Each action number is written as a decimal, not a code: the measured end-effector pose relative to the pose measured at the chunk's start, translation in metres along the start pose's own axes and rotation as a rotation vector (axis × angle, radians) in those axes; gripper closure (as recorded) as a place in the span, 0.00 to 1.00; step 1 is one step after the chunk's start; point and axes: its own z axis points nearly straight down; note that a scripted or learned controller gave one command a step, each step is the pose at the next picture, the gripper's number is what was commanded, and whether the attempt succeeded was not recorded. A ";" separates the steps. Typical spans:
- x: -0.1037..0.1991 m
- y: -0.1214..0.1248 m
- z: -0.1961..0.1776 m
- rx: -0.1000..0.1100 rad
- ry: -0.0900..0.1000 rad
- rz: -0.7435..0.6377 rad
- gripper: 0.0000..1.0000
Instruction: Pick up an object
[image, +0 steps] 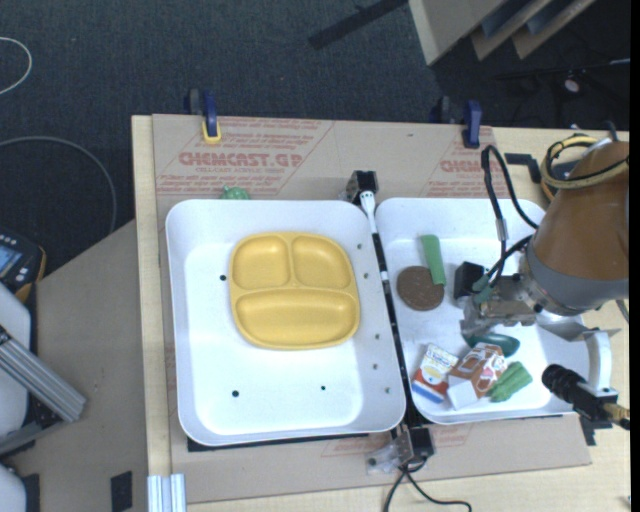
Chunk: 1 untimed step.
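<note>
Claw (487, 322) low in the right bin (400, 222), over a heap of small packets.

Whether it is wide, narrow or holding anything cannot be told. Just under it lie a red-and-white carton (434, 369), a brown wrapper (478, 368) and a green piece (512, 381), touching; all likely light, and the wrapper soft and slippery. The carton's stiff flat sides look the surest hold.

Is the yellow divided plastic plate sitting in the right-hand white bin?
No, the yellow divided plastic plate lies in the left white bin, while the right white bin holds smaller items.
</note>
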 end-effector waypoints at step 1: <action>0.092 0.027 -0.084 -0.013 -0.005 0.005 1.00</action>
